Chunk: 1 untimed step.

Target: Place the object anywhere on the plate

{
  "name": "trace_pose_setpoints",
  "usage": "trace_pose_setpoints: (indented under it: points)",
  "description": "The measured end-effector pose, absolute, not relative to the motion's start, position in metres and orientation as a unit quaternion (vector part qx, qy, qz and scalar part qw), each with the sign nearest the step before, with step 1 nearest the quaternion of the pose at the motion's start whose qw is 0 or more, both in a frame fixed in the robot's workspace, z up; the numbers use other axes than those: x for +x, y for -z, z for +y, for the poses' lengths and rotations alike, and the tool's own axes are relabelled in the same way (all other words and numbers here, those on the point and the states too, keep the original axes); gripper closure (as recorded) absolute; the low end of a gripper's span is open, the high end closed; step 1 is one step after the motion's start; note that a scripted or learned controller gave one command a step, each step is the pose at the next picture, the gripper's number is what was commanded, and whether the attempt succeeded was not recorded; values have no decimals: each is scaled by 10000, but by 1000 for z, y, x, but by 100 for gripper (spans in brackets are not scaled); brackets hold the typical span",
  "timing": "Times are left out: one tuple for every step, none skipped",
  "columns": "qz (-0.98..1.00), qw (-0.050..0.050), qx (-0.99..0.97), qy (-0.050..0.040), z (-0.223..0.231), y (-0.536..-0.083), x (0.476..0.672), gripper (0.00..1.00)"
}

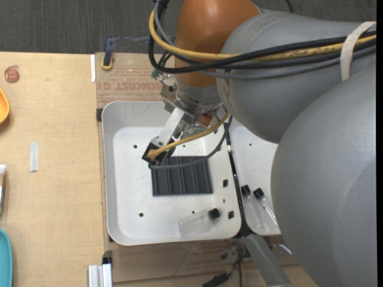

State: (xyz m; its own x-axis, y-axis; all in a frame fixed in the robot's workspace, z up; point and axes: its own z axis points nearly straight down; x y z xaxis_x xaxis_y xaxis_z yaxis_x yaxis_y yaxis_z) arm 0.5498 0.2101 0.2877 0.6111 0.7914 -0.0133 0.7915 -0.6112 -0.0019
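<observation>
A dark grey ribbed plate (pixel 181 177) lies flat in the middle of the left white bin (pixel 119 160). Near that bin's front edge, a clear vial with a black cap (pixel 199 221) lies on its side, apart from the plate. My gripper (pixel 192 129) hangs just above the plate's far edge, mostly hidden under the grey wrist and the orange band. I see nothing held in it.
Two more clear vials with black caps (pixel 258 207) lie in the right bin, whose far part the arm covers. Small black bits (pixel 230 214) sit beside the vial in the left bin. Left of the bins is the wooden bench (pixel 48 160) with a pale strip (pixel 34 157).
</observation>
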Motion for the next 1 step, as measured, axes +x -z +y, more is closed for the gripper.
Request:
trace_pose_setpoints:
  points:
    - [6269,-4,7791,34,211,-207,568,100]
